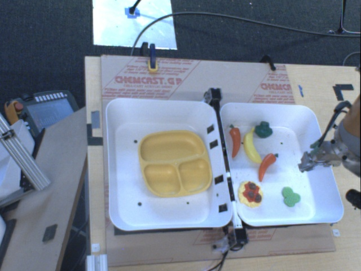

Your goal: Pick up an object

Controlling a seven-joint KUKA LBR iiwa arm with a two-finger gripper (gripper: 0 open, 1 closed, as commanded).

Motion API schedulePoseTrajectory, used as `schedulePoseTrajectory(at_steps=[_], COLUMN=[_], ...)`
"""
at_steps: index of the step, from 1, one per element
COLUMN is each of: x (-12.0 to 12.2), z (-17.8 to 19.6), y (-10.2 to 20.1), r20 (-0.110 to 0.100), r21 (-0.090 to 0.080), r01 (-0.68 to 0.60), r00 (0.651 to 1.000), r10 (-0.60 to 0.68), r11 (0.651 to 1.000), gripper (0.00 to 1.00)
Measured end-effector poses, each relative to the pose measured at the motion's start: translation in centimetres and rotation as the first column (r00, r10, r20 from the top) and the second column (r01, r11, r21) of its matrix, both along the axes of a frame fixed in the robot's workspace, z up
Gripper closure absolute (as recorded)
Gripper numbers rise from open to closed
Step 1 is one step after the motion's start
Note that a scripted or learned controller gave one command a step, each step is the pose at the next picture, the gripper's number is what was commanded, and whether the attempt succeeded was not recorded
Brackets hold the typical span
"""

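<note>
1. On the tabletop [93, 151], the left bin [121, 151] holds a yellow divided plate [172, 162] with three compartments, lying flat near the bin's middle.
2. The right bin [324, 208] sits just beside the left one, the two touching along a black-clipped seam.
3. Inside the right bin, at its left side, a red chili pepper [235, 140] lies next to a yellow banana [251, 147]; a dark green broccoli piece [263, 130] sits above the banana's upper end.
4. A second red chili pepper [267, 165] lies slanted just right of the banana's lower end.
5. Below it rests a small round pizza toy [251, 193], and to its right a light green leafy piece [291, 196].
6. The gripper [307, 164] hangs over the bin's right side, apart from every toy; nothing sits between its fingers, and I cannot tell how far apart they stand.
</note>
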State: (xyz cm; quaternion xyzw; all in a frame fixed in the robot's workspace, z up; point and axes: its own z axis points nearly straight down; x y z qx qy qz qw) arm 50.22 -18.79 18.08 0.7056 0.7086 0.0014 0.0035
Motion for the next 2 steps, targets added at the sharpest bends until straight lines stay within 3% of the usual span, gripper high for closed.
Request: schedulePoseTrajectory(at_steps=[2], x=[1.3], z=[11.0], y=[0.4], r20=[0.001], r21=[0.0], r01=[-0.001], r00=[1.0], r10=[0.001], r11=[1.0], gripper=[1.0])
